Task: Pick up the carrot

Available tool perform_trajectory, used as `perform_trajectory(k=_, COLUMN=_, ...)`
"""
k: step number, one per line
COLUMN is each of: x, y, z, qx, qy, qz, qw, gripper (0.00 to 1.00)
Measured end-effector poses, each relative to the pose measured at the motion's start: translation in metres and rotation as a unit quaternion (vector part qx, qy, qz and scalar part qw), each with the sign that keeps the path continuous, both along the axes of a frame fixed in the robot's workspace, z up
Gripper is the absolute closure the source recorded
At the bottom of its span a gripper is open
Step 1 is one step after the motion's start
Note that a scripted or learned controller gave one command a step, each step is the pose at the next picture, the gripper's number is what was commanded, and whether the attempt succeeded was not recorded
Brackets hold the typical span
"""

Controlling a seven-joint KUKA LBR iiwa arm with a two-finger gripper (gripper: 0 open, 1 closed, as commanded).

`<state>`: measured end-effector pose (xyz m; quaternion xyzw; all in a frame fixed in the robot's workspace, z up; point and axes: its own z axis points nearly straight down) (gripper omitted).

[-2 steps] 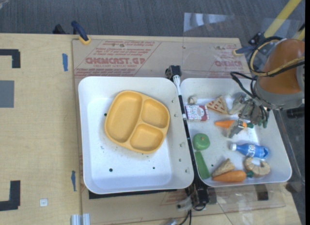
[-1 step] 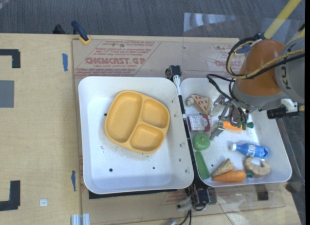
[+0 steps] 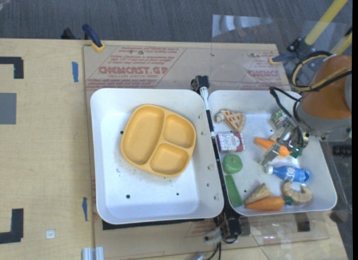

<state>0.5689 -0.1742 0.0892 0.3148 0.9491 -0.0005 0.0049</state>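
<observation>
Light wooden bench carries a brown cardboard sheet with red printing; two shallow white bins sit on it side by side.

Left white bin: holds a yellow plastic plate with three compartments, tilted a little, set toward the bin's upper middle. A few dark specks on the bin floor around it.

Right white bin: crowded with toy food.

Grey arm with its orange band reaches in from the right, black cables looped over it. Its two-finger gripper is low in the upper right part of the right bin. The metal fingers sit right at the thick end of a small orange carrot-shaped piece, but the view is too cluttered there to tell whether they are spread or closed, or whether anything is between them.

Long orange carrot with green stub lies flat along the near edge of the right bin, well apart from the gripper. A tan wedge-shaped piece touches it from above; a brown ring-shaped pastry is just beside its green end.

Blue and white bottle lies on its side below the gripper. Green round-topped vegetable sits near the dividing wall, a long green pod below it. Red and white packet above those; pizza-like slice at the far end.
</observation>
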Motion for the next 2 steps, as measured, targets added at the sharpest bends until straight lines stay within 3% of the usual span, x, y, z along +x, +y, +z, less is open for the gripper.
perform_trajectory(k=1, x=0.009, y=-0.003, z=0.000, qx=0.0021, qy=-0.001, qz=-0.152, qw=0.9883, gripper=0.00)
perform_trajectory(k=2, x=-0.011, y=0.033, z=0.000, qx=0.0030, qy=-0.001, qz=-0.224, qw=0.9745, gripper=0.00)
